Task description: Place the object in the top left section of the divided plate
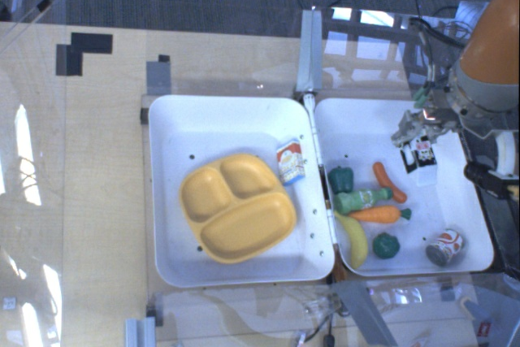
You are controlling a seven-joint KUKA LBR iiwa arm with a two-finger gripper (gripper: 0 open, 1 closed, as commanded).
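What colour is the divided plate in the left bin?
Yellow: the divided plate shows clearly in the overhead camera view.

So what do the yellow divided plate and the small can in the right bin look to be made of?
The yellow divided plate looks like moulded plastic: one uniform colour, rounded edges, a soft semi-matte sheen. The small can seems metal, with a silvery end and a printed red-and-white label, though it could be a plastic toy.
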